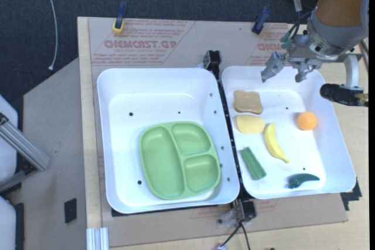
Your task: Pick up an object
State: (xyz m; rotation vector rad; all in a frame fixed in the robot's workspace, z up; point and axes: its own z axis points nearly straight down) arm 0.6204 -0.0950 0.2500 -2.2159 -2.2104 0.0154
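My tool [288,68] hangs spread wide and empty over the right bin's [340,152] far rim. The toast slice [248,102] lies nearest below, touching the yellow piece [250,124]; I judge a descent here could strike the rim or nudge both together.

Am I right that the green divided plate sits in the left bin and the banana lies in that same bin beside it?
Not quite. The green divided plate does sit in the left bin, but the banana lies in the right bin, between the yellow piece and the orange. The camera view shows it.
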